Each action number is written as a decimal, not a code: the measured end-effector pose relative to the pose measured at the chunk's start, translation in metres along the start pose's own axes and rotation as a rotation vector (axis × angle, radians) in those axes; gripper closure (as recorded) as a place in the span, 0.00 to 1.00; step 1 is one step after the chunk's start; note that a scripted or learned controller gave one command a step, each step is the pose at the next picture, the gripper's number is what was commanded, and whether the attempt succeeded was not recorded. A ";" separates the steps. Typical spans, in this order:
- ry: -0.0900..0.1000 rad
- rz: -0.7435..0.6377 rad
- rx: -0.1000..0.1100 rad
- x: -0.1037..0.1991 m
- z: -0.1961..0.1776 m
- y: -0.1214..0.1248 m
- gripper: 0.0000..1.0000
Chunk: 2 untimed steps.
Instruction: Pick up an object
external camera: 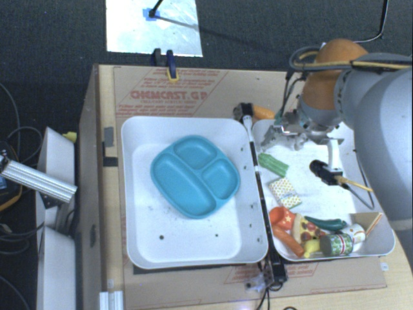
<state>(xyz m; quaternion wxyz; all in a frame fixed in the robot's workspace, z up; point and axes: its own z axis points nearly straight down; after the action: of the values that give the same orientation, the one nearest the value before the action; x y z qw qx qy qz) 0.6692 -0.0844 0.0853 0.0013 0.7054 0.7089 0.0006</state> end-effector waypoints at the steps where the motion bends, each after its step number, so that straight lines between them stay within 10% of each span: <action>1: -0.001 0.003 -0.001 -0.005 0.000 0.000 0.00; 2: -0.001 0.001 0.000 0.001 0.000 0.000 0.00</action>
<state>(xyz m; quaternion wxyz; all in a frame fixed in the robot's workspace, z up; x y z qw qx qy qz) 0.6692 -0.0834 0.0851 0.0016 0.7057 0.7085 0.0004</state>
